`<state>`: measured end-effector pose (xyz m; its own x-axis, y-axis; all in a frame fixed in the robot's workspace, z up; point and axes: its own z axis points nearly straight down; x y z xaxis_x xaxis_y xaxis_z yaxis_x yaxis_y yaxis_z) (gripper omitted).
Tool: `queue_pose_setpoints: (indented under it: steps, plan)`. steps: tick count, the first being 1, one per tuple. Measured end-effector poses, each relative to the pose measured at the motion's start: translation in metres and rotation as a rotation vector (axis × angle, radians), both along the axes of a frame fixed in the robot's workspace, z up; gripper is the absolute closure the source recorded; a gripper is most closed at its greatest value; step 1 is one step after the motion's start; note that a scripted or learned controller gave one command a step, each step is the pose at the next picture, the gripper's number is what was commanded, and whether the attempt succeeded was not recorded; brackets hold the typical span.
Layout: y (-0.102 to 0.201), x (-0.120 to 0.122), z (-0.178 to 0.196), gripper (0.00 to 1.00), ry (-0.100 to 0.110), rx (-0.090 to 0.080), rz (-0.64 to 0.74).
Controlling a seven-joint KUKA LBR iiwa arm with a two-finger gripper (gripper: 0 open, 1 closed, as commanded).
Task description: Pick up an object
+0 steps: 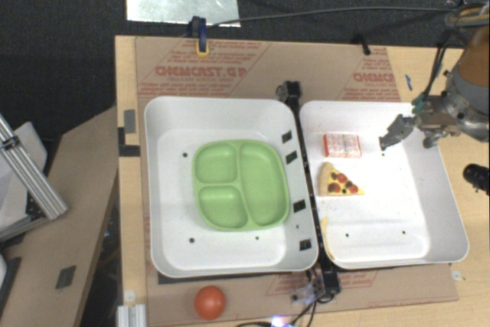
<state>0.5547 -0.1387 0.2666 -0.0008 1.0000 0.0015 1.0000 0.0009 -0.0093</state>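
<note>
In the right bin [429,241], near its left wall, lie two small objects: a pink-and-white packet [341,144] and, just in front of it, a toy pizza slice [338,181]. My gripper [411,135] hangs over the back right part of this bin, to the right of the packet and apart from it. It is open, two dark fingertips [393,134] stand apart, and nothing is between them. The left bin [164,241] holds a green divided plate [240,184].
An orange-red ball [210,302] rests on the bench in front of the left bin. Black clips [293,157] line the seam between the bins. A blue clamp [198,33] holds the board's back edge. A metal frame [31,172] stands at far left.
</note>
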Motion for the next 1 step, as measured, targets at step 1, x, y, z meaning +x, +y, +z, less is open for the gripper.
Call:
queue_pose_setpoints:
  steps: [1]
  plan:
    - [0.0003, 0.002, 0.0059, 0.0, -0.011, -0.002, 0.003]
